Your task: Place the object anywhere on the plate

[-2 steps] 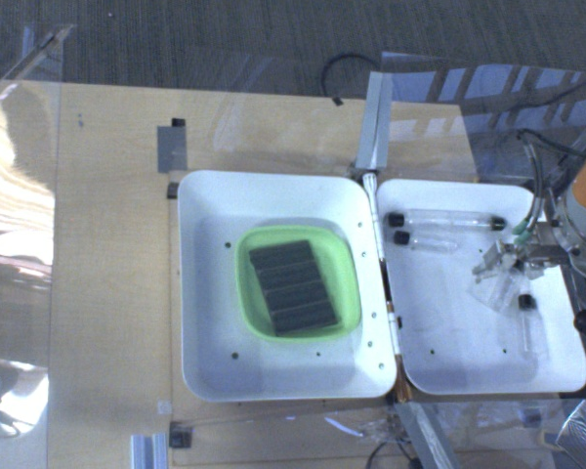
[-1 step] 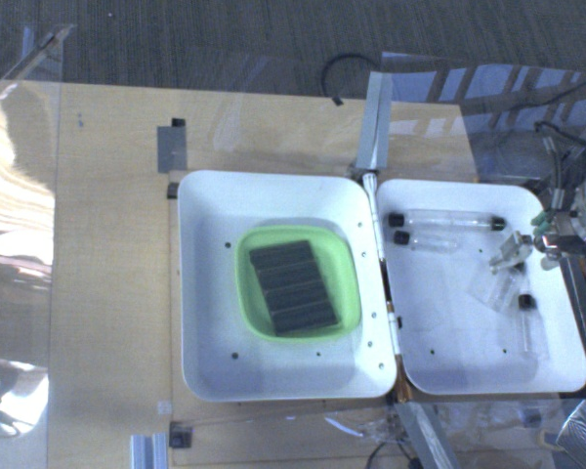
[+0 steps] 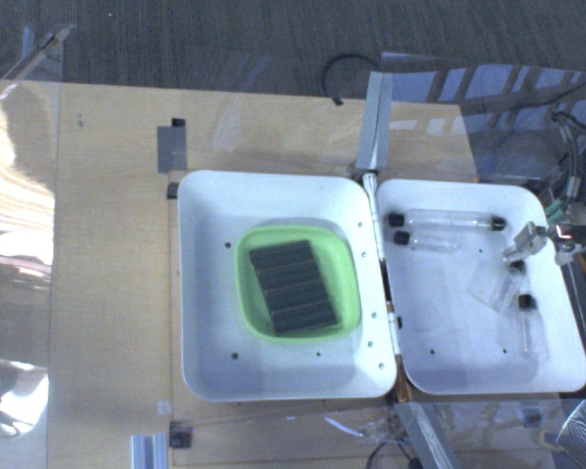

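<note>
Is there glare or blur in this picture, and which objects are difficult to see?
Camera view: bright glare washes the bench's left side; the clear tubes nearly vanish against the right bin; the green plate and its dark block are sharp.

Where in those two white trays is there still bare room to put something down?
Left bin: a bare white strip rings the green plate, widest along the front; a dark ridged block covers most of the plate. Right bin: clear tubes crowd the back and right side near the gripper; its front left floor is bare.
</note>
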